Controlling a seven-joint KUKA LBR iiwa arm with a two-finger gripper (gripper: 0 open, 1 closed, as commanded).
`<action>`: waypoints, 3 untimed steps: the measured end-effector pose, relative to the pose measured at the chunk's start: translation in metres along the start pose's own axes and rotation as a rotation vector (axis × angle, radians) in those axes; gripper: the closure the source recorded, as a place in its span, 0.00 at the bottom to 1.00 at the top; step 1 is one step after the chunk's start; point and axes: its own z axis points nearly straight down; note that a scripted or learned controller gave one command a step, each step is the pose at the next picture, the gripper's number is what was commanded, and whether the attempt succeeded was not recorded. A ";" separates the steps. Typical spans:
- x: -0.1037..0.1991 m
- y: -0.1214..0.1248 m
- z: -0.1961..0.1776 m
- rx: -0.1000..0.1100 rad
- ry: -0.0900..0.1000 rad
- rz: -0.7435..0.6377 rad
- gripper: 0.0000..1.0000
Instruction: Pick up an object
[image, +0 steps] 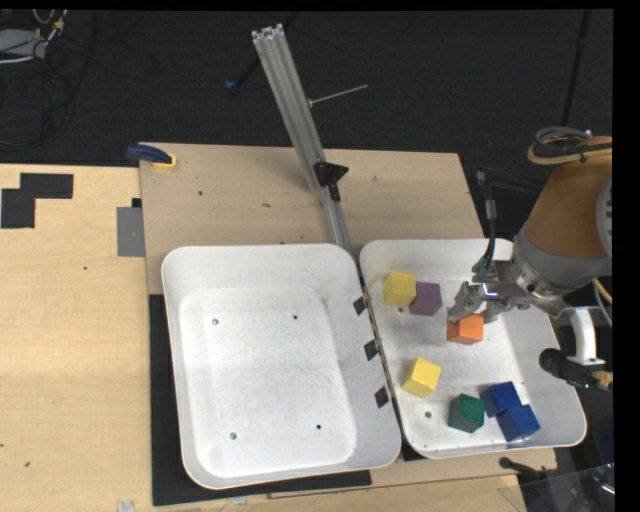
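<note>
Found the end effector (482, 300) poised over the right bin (560, 435), with the orange cube (466, 329) touching or just beneath its tip, on the camera side. Could not tell whether clenched, released or grasping that cube (tip too small and cluttered to read). Noted a purple cube (426, 298) near the end effector toward the view's left, touching a yellow cube (399, 289) beyond it. Spotted a second yellow cube (422, 376), a green cube (465, 413) and blue blocks (510, 408) nearer the camera than the end effector. Saw the left bin (260, 350) well apart, across black clips (370, 349). Rested both bins on a tan bench (250, 200) against dark surroundings. Leaned a slanted metal rail (295, 110) behind.
</note>
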 end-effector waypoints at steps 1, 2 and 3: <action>-0.001 0.001 -0.041 0.001 0.000 -0.002 1.00; 0.048 0.018 -0.030 0.005 0.002 -0.006 1.00; 0.094 0.027 -0.038 0.005 0.003 -0.006 1.00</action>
